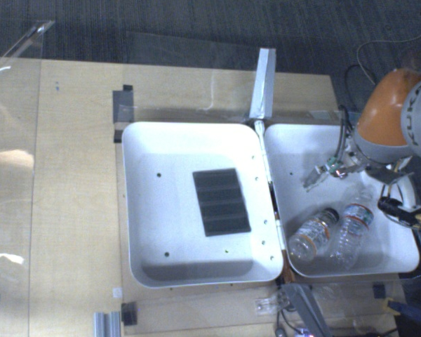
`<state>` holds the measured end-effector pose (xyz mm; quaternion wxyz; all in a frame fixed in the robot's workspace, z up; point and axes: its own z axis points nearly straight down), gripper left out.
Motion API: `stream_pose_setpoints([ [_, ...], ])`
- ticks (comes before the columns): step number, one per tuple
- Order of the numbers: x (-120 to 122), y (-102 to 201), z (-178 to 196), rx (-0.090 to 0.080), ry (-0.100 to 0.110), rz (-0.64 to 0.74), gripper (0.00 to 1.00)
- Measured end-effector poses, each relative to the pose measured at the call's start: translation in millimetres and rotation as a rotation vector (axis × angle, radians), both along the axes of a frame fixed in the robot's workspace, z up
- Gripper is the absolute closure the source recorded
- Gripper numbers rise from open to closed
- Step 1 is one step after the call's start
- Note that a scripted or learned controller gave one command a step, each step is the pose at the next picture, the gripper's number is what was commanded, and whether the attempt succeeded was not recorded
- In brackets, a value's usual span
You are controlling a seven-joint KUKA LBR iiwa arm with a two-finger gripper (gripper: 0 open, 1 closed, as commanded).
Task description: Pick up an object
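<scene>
Awaiting pickup: two clear plastic bottles (330, 234) — lying in right white bin (295, 146).
Gripper (328, 168): above bin, grip cannot be told.

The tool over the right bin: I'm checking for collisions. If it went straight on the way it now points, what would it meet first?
The tool slants down and left, so it would likely meet the bare floor of the right bin first. The two clear bottles lie nearer the camera, off that line, though depth is uncertain.
</scene>
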<state>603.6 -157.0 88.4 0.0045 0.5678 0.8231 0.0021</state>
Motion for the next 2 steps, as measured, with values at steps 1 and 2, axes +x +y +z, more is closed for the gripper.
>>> stream_pose_setpoints([
  [1, 57.4, 38.1, -0.8, -0.001, 0.003, 0.008, 0.0],
  [2, -31.5, 35.0, 24.2, 0.0, 0.004, 0.166, 0.0],
])
